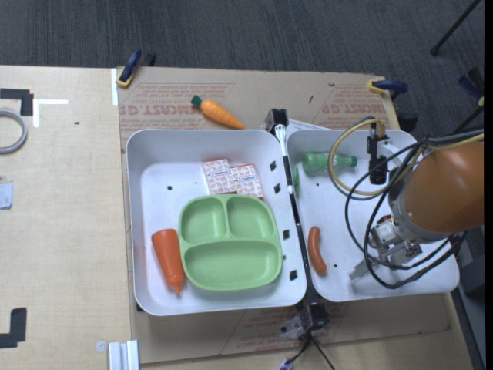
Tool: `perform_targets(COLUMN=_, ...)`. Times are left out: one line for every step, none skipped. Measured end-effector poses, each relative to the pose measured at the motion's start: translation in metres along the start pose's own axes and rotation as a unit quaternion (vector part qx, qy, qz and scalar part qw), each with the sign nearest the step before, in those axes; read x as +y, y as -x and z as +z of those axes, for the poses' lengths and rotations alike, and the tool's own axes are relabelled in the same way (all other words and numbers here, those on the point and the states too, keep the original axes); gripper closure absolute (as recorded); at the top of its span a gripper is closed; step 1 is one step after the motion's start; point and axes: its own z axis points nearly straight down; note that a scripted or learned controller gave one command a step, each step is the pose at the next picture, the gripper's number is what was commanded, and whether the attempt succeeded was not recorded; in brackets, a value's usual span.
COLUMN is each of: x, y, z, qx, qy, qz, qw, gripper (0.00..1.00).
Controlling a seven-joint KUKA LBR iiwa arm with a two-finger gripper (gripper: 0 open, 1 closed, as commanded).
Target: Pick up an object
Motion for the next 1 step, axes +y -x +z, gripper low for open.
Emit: perform_targets(x=-0.0053, y=0.025, z=0.0, qx=0.0, qy=0.0, qz=0.257, qw=0.9665, gripper=0.0)
